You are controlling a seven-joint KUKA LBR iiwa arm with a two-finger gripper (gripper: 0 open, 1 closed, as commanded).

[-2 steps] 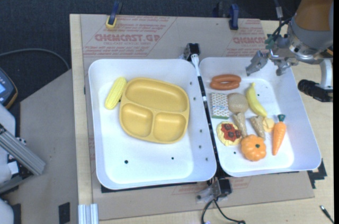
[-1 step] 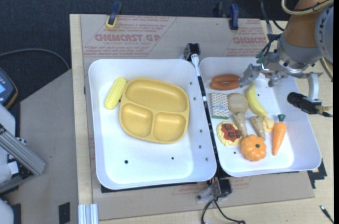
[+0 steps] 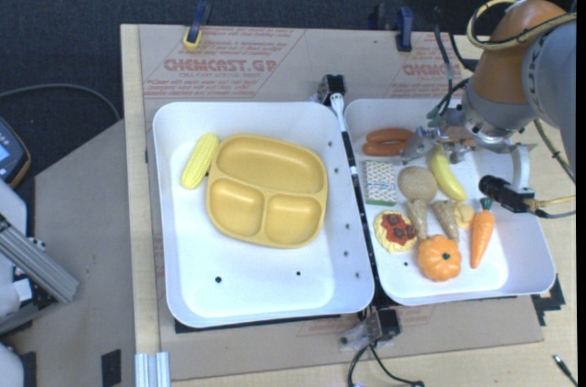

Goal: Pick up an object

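Hovering over the right bin (image 3: 526,271), the gripper (image 3: 446,138) hangs just above a banana (image 3: 448,176) and beside a sausage (image 3: 388,141); its grip state is hidden. Crowded toys, including potato (image 3: 417,183) and carrot (image 3: 482,237), could deflect a descent.

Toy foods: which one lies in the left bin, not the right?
The yellow corn cob, beside the yellow divided plate; all other toy foods crowd the right bin.

glossy yellow plastic tray (image 3: 265,189), smooth white bins (image 3: 265,294), matt cardboard (image 3: 275,65)
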